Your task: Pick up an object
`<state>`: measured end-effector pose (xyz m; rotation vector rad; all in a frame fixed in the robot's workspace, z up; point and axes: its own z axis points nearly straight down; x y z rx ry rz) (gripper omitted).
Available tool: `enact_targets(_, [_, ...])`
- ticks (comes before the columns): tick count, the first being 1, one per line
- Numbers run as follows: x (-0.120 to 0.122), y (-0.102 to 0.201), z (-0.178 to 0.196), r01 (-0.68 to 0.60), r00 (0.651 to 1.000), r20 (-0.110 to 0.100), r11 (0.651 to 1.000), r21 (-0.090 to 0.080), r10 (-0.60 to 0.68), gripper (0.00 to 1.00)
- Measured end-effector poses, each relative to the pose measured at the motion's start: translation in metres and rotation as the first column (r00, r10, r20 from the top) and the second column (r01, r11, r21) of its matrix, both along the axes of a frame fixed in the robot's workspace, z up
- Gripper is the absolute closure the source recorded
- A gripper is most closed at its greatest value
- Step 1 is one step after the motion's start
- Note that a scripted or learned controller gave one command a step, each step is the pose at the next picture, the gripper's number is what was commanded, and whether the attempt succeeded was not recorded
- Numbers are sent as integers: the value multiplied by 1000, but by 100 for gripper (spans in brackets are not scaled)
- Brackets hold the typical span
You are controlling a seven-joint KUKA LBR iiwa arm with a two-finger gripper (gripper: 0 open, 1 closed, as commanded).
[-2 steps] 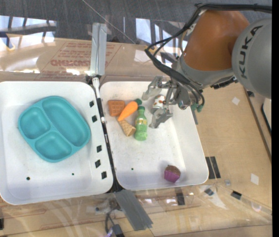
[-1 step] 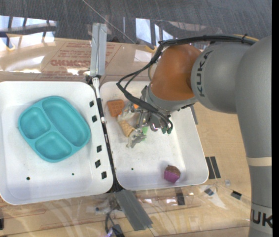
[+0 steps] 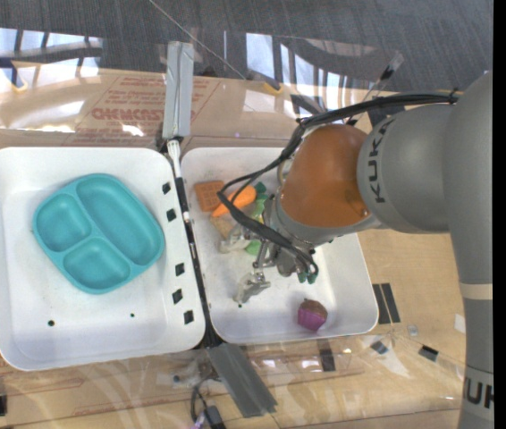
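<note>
Two white bins (image 3: 21, 329) before me, right one holding a purple round object (image 3: 312, 315), orange block (image 3: 208, 195), green pieces, tool (image 3: 255, 284) low inside, grip state I cannot tell.

White letters are showing on the grey arm (image 3: 423, 172). Near the orange band they are reading "KU", running sideways, and the rest of the word is cut off from sight. At the lower right of the frame, more white letters are peeking out on the arm, again looking like "KU". On the brown cardboard (image 3: 119, 105) at the upper left, behind the bins, red print is showing, but it is too blurry to read.
</note>
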<state>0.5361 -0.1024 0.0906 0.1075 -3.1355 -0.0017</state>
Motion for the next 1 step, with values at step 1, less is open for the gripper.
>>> enact_targets(1, [3,2,11,-9,1000,4,1000,0,9,100])
